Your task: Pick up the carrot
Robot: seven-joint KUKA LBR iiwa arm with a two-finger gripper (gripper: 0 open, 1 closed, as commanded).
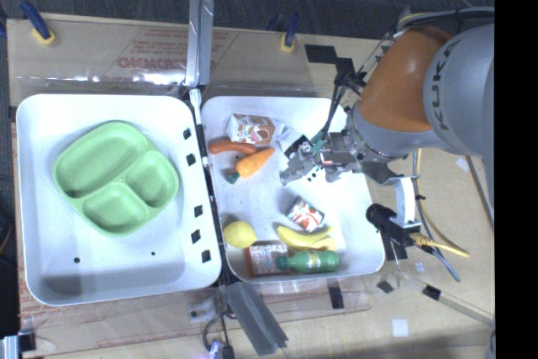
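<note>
Right bin (252, 107), carrot (254, 163) in plain sight, claw (296, 170) blurred beside it

The arm (458, 88) is grey and rounded, with a broad orange band above the wrist and dark "KUKA" lettering. Thin black cables run to its small metallic tool (304, 162).

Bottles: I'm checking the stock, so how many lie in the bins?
1. The green bottle lies on its side along the right bin's near edge, below the banana. Others may be hidden.
</note>
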